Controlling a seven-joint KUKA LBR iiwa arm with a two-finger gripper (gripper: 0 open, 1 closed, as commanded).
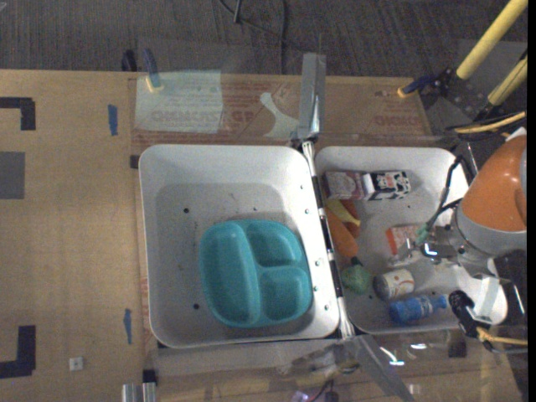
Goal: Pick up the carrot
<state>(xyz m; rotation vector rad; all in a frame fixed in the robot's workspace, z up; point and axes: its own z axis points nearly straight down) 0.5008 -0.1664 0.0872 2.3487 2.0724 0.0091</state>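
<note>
The carrot [342, 234] is a long orange piece lying along the left wall of the right bin [435, 164], its green top [355, 277] pointing toward the front. My gripper [427, 244] hangs over the right side of that bin, right of the carrot and apart from it, beside a small orange and white box [401, 239]. The grey wrist and the orange band [501, 199] hide much of the bin's right edge.
A teal divided plate [254, 270] lies in the left bin [167, 182]. The right bin also holds a red and white pack [342, 183], a small milk carton [391, 182], a can [394, 284] and a blue bottle [416, 309].
</note>
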